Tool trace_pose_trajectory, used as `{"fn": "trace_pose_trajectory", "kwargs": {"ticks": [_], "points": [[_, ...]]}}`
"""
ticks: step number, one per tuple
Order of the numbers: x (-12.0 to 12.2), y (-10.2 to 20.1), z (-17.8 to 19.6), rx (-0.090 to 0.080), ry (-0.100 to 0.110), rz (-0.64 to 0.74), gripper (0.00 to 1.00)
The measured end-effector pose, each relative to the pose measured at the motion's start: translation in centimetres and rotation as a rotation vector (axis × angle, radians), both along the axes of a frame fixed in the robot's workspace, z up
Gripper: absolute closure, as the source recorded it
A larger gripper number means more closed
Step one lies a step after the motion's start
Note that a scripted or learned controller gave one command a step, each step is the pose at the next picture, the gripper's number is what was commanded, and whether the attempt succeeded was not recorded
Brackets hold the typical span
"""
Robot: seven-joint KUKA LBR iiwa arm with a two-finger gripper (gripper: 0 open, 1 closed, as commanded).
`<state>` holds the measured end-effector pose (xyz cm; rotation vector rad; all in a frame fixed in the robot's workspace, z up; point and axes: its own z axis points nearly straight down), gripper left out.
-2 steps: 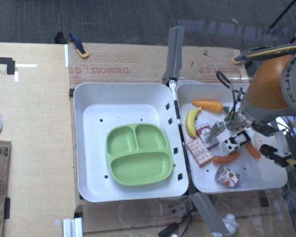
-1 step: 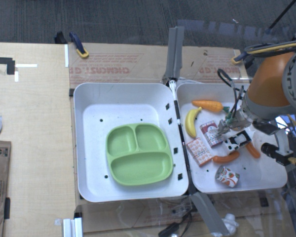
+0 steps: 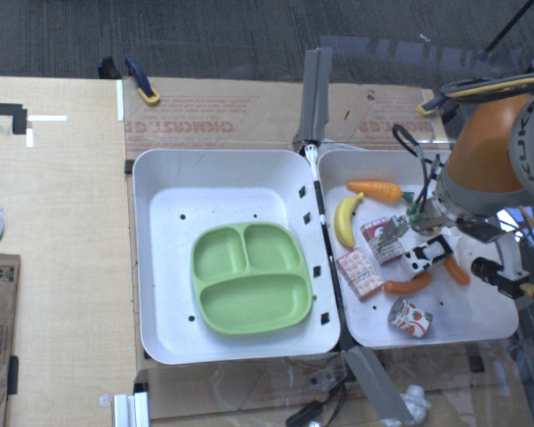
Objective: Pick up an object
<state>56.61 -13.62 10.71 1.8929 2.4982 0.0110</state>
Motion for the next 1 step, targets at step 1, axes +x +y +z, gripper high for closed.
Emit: {"fn": "trace_pose_trajectory", "kwargs": {"ticks": [1], "points": [[0.03,-0.12,0.93,-0.001,-0.001,-0.004,1.0]]}}
